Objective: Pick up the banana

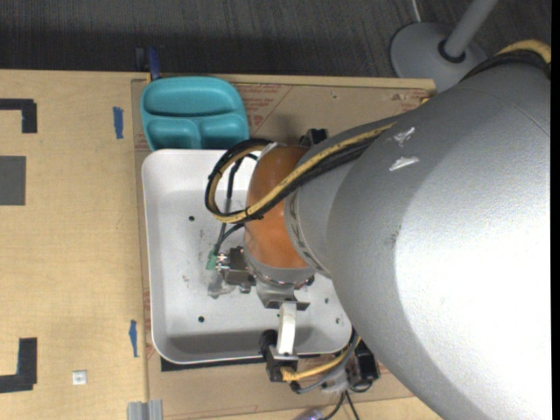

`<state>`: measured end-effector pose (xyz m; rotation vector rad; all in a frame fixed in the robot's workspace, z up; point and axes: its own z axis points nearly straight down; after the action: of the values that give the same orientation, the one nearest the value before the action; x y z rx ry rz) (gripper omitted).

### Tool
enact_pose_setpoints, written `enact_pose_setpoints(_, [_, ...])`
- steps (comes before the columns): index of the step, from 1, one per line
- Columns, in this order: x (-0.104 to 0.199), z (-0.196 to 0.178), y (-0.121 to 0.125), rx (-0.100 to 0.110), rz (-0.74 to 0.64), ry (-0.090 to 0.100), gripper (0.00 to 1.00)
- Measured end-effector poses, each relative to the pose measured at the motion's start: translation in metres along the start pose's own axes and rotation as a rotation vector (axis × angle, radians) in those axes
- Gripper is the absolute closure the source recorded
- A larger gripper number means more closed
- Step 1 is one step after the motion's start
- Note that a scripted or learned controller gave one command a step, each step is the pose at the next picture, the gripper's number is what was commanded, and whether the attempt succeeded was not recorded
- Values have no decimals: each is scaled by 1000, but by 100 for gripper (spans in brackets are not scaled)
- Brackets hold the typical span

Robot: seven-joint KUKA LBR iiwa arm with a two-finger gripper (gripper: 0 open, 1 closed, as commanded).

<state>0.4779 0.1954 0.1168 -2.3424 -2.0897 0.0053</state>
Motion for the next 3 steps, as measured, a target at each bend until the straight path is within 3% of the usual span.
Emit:
enact_pose_setpoints(1, [29, -39, -3, -2, 439, 1, 0])
enact_pose_setpoints(2, [29, -44, -3, 0, 314, 0, 0])
enact_pose_setpoints(3, [29, 31, -1, -5, -155, 2, 0])
